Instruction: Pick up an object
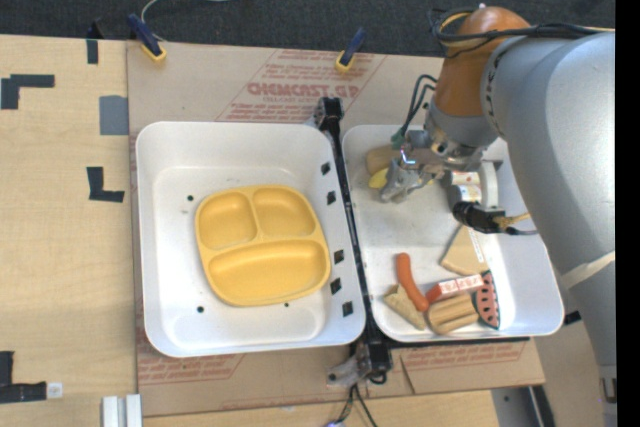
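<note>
Toy foods (445, 300) crowd the right bin's (520, 320) near edge, while the gripper (397, 183), its spread untellable, hangs by the far-left corner.

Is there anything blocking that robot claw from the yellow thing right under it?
Nothing visible does. The end effector sits right at the small yellow piece near the right bin's back left corner, with a tan piece beside it.

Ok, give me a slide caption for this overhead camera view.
Grey arm's tool low in right white bin beside toy food; yellow divided plastic plate in left white bin.
</note>
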Robot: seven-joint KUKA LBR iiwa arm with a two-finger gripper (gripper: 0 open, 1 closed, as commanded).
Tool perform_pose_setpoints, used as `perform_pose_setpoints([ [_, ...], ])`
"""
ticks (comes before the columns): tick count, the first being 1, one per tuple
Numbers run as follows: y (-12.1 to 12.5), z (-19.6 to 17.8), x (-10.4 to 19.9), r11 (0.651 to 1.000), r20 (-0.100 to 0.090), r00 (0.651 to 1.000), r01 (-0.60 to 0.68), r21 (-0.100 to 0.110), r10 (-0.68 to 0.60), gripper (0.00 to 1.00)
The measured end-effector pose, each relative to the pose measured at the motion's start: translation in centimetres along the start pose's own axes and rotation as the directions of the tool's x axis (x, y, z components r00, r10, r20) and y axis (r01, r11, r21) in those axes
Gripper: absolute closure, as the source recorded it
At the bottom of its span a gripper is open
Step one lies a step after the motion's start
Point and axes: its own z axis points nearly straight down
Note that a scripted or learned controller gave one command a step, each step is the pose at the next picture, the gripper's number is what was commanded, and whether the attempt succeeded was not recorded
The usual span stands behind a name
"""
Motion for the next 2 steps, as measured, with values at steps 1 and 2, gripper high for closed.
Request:
perform_pose_setpoints([
  [1, 0.27, -0.24, -0.02, 1.000, 0.003, 1.000, 0.000, -0.014, 0.000, 0.00],
  [2, 0.17, -1.18, 0.03, 1.000, 0.004, 1.000, 0.001, -0.013, -0.001, 1.00],
])
